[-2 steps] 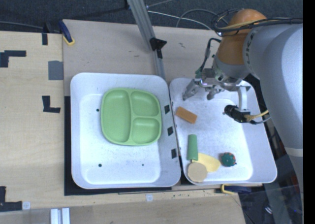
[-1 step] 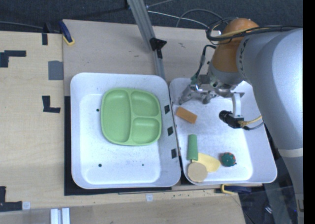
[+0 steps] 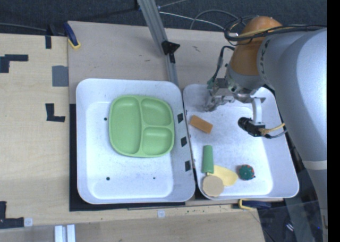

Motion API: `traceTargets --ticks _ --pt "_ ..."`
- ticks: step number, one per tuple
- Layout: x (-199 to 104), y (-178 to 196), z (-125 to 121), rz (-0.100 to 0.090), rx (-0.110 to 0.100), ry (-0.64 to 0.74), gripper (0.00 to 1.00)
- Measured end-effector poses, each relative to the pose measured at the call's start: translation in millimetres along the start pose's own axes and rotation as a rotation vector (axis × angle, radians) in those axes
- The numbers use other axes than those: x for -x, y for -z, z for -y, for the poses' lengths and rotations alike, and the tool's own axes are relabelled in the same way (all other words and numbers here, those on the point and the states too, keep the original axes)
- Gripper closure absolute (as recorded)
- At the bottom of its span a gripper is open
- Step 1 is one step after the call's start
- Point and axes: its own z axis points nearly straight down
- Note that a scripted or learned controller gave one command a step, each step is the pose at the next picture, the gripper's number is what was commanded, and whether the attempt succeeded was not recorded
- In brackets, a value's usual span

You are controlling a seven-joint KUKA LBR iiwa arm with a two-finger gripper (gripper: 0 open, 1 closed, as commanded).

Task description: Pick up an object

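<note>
The hand hangs low at the far left corner of the right bin; whether it is open I cannot tell. The orange block lies just below-left of it, long axis slanting down to the right

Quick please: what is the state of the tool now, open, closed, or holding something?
Tool: cannot be told; it sits low at the far end of the right bin, and nothing shows between its tips.
</note>
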Motion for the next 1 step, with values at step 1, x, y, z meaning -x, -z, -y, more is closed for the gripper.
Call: traceTargets --ticks 1 --pt "-3.9 62.0 3.5 -0.001 0.007 -0.002 1.00"
